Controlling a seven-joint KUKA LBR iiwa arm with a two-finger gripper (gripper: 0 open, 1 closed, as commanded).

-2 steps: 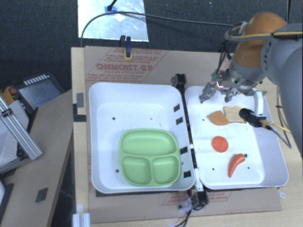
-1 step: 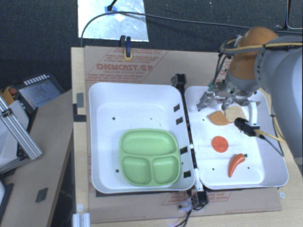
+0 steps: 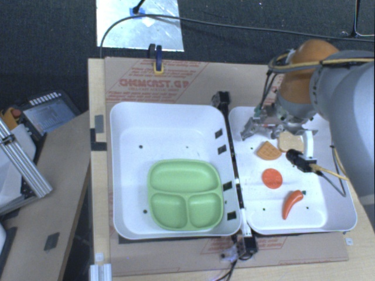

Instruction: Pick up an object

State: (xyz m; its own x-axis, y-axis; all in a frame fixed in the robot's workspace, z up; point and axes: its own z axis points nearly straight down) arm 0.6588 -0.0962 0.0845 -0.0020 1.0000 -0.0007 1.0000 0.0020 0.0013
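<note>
"CHEMCAST" board (red lettering)

A green three-compartment plate lies in the near half of the left white bin, its two small wells toward the front. Both bins rest on a brown cardboard sheet printed with red lettering, held at its far edge by a yellow-and-blue clamp. Beyond it a shiny metal plate lies on dark carpet, with a black cable crossing it. An aluminium rail sits at far left.
</note>
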